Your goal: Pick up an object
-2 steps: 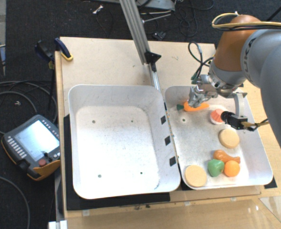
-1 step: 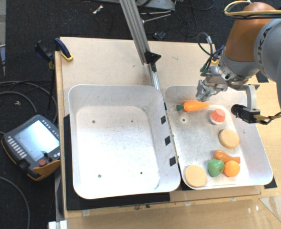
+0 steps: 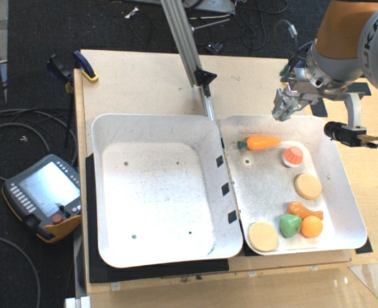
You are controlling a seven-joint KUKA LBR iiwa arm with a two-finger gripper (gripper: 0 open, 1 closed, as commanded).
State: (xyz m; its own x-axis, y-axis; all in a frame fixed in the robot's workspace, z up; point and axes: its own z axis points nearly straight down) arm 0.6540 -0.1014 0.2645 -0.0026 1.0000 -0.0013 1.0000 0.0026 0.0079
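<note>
- Overhead, we saw the tool [image 3: 283, 111] hovering at the right bin's [image 3: 343, 183] far rim, holding nothing; how wide it stood we could not tell.
- Nearest below lay the toy carrot [image 3: 262, 142], on its side, apart from the other toys.
- We judged it light, stiff and smooth-skinned, best pinched across its thick orange middle.
</note>
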